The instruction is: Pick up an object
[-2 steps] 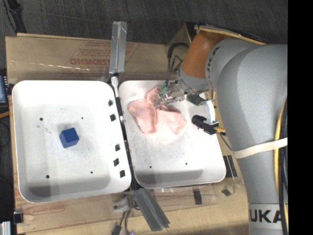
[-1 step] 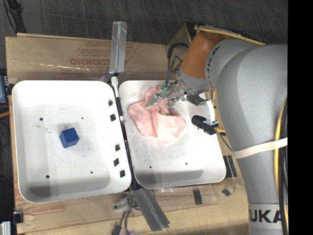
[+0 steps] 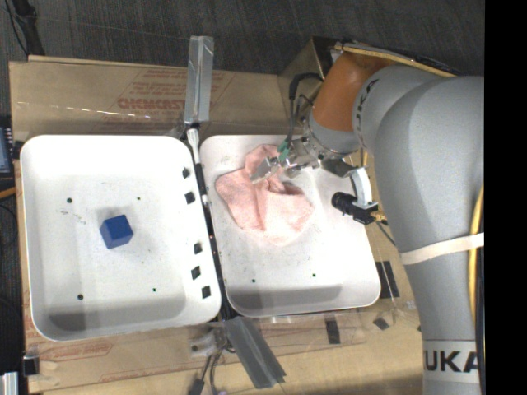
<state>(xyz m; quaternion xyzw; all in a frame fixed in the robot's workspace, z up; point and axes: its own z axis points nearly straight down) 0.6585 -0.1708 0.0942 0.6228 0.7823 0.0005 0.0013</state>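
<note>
Two white bins (image 3: 49, 220) on cardboard-covered bench (image 3: 99, 89)

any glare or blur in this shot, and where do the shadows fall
Camera view: sharp overall, lighting soft and even; the left bin has a grey shadow along its near wall; the blue cube is crisp; the pink cloth looks slightly washed out; the gripper area is cluttered and hard to resolve.

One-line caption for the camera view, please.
Gripper over pink cloth in right bin; blue cube in left bin.
</note>
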